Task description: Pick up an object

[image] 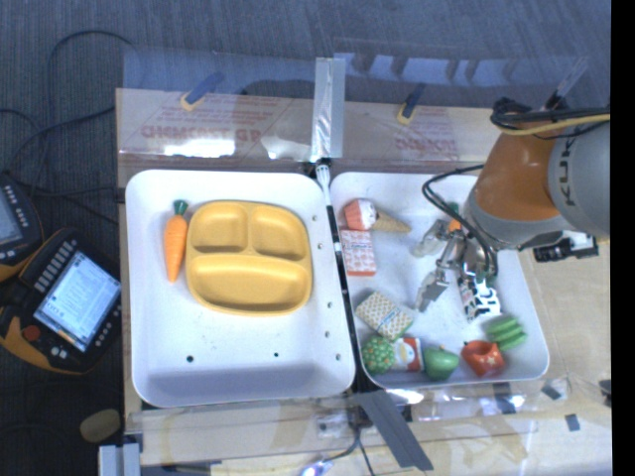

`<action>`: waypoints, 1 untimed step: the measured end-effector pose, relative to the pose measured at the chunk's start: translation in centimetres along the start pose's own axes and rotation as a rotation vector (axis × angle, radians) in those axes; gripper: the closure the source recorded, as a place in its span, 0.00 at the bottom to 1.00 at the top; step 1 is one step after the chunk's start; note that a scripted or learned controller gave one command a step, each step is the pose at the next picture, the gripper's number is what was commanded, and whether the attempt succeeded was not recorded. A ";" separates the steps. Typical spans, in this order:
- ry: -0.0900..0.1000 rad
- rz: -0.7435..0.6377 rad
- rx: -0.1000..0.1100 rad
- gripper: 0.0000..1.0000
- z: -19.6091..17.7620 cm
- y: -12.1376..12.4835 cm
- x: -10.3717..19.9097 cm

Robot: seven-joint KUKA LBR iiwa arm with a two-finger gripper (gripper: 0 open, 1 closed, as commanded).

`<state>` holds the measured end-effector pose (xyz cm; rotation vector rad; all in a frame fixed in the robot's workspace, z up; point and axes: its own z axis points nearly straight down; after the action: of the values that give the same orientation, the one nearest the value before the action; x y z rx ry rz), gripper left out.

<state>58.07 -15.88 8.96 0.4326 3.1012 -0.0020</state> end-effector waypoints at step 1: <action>0.006 -0.004 0.002 0.00 -0.3 -6.6 5.7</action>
<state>50.83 -20.65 9.16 0.4275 3.1086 -0.0045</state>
